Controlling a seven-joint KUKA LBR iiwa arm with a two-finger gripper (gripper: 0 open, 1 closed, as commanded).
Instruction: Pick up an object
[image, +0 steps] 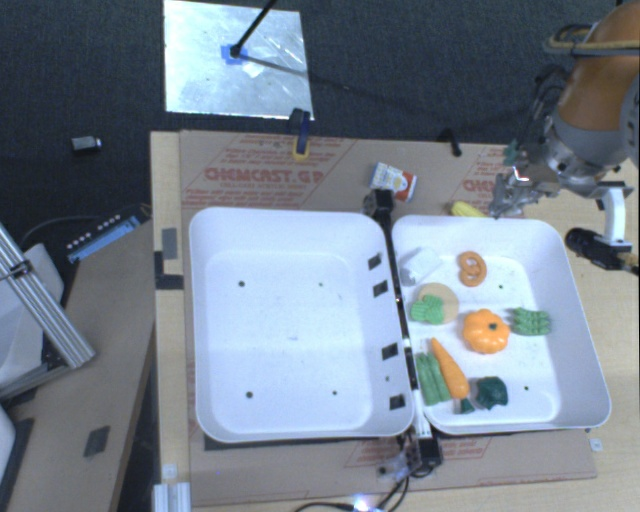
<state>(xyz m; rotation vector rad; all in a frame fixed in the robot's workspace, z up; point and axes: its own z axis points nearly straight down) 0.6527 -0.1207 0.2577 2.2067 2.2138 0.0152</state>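
**Claw above far edge of right bin**

Left: shallow white plastic bin (290, 330). Right bin (575, 330): round orange toy pumpkin (485, 332) mid-bin, orange carrot (450, 372) near side, pretzel (473, 267) far side. Far right: claw (510, 195) over rim; opening impossible to tell.

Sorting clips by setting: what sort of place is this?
Likely a robot lab bench: an arm over two white bins, toy food such as a pumpkin and a carrot, and cables on dark carpet.

Gripper (508, 192) hovers, perhaps, above right bin's (575, 300) far rim.
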